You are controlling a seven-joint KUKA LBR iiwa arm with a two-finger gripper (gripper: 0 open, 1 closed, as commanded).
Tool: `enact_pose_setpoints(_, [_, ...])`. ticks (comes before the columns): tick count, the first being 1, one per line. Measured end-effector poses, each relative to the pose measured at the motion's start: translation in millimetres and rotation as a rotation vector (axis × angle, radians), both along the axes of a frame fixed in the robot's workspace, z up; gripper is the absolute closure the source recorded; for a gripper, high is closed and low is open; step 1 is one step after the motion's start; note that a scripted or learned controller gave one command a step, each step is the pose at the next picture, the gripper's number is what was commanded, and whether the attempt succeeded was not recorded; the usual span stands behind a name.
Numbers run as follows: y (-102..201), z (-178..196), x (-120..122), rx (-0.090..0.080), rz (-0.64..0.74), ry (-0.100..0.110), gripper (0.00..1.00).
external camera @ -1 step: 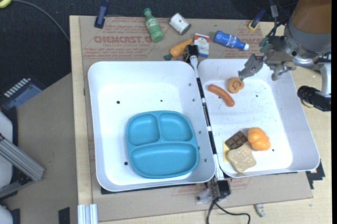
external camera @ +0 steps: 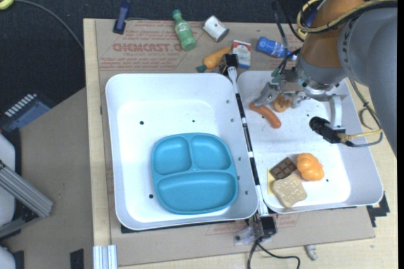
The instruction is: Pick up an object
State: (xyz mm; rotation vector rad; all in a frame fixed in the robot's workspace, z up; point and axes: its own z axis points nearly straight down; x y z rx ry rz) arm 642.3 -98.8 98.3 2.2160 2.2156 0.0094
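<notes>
Two white bins are sitting side by side on the bench, sharing a middle wall. The left bin [external camera: 126, 135] is holding one blue divided plate [external camera: 193, 172], lying toward its near side, with bare white floor open all around, most of it toward the far wall.

I am reaching into the right bin [external camera: 360, 167] from the right, my grey arm with its orange band [external camera: 331, 21] covering that bin's far right corner. My pincer [external camera: 279, 94] is hanging low over the far left part of the bin, close to the shared wall, and from this angle I cannot tell how far it is spread or whether anything is caught in it.

Four loose things are lying in my bin. One orange sausage-shaped piece [external camera: 267, 113] is lying just under and beside my pincer. Three more are clustering near the front edge: one orange round fruit [external camera: 310, 167], one tan cracker-like slab [external camera: 290, 189], and one small brown block [external camera: 283, 167], all touching or nearly so. Between the sausage and that cluster, a stretch of floor is lying open.

Beyond the bins' far rim, small items are lying scattered on the board, among them one green bottle [external camera: 184, 30] and one blue bottle [external camera: 272, 47].
</notes>
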Motion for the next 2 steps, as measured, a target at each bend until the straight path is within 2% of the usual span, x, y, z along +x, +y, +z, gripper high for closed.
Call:
enact_pose_setpoints(1, [-2, -14, -14, 0.002, 0.000, 0.012, 0.00])
enact_pose_setpoints(2, [-2, -3, -13, 0.002, -0.001, 0.009, 1.00])
